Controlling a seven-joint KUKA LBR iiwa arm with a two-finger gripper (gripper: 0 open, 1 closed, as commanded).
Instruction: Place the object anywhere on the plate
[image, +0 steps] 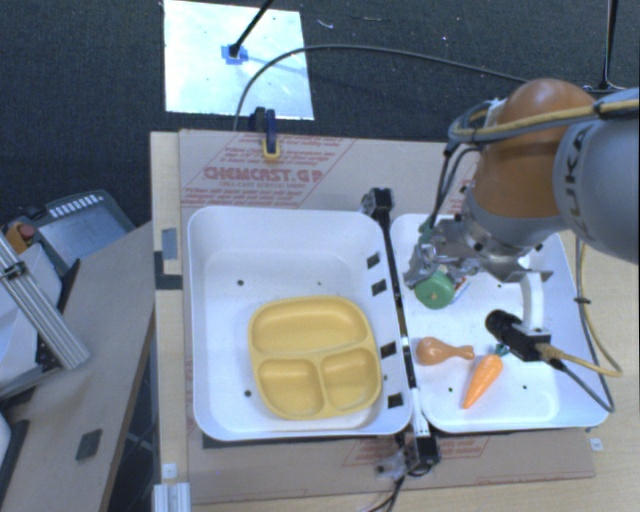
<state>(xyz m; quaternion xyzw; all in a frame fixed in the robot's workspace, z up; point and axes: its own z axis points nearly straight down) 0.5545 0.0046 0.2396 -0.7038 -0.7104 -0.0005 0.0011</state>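
Gripper: you see it (432, 268) low over the right bin (520, 402), at that bin's end nearest the left bin (290, 216); whether it is open or closed cannot be told from this slant.
Green object: a round green piece (434, 292) sits right under the gripper, touching it or very nearly so (you cannot tell whether it is gripped or merely lying on the bin floor).
Plate: the yellow three-part plate (300, 325) lies in the left bin, well apart from the gripper, off to its left and nearer the camera in this view; all three compartments are bare.
In the way: between the gripper and the plate run the two bins' meeting walls with a row of black clips (393, 290), just beside the gripper on the plate's side.
Tan piece: a pale orange, drumstick-shaped thing (443, 350) lies on the right bin's floor near the gripper, on the camera side of it, apart from the green object.
Carrot: an orange carrot (482, 380) lies tilted just beyond the tan piece, farther from the gripper and toward the view's right; the two are close, and you cannot tell whether they touch.
Arm: the grey arm with its orange band (530, 150) hangs above the gripper and covers the far right part of the right bin.
Bench: both bins rest on a printed cardboard sheet (265, 172), which shows behind them, far from the gripper.
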